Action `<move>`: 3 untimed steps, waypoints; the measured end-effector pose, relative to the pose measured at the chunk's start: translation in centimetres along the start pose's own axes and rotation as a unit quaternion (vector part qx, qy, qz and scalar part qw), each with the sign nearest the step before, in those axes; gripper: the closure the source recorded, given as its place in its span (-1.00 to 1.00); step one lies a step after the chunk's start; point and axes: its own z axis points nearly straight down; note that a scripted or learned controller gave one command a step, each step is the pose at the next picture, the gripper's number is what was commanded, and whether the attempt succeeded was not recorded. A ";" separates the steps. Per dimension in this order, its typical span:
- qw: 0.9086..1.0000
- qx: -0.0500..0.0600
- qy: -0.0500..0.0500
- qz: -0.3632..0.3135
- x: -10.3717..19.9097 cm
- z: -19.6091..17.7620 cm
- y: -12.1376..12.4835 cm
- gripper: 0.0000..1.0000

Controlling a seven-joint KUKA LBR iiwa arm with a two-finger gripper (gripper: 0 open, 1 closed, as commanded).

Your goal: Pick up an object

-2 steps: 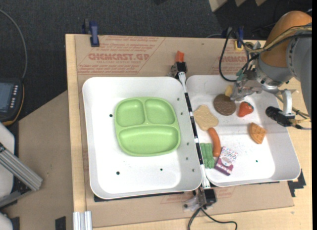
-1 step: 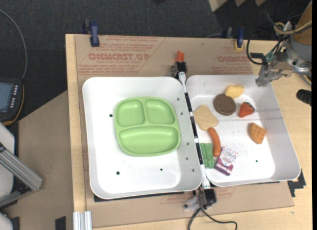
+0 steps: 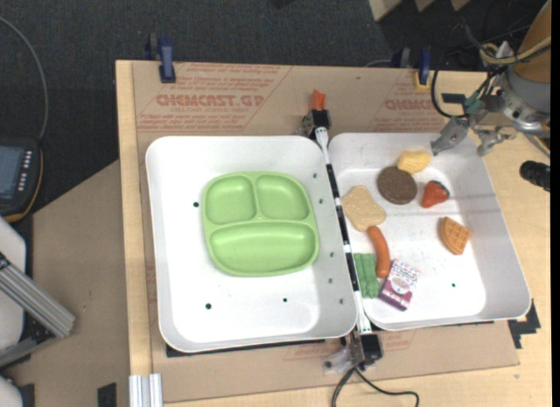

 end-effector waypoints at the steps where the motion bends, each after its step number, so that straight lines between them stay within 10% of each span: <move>1: 1.000 0.005 0.003 -0.001 2.7 8.6 0.0 -1.00; 2: 1.000 0.004 0.001 -0.001 2.5 7.0 0.2 1.00; 3: 1.000 0.000 0.001 -0.002 7.9 0.8 0.3 1.00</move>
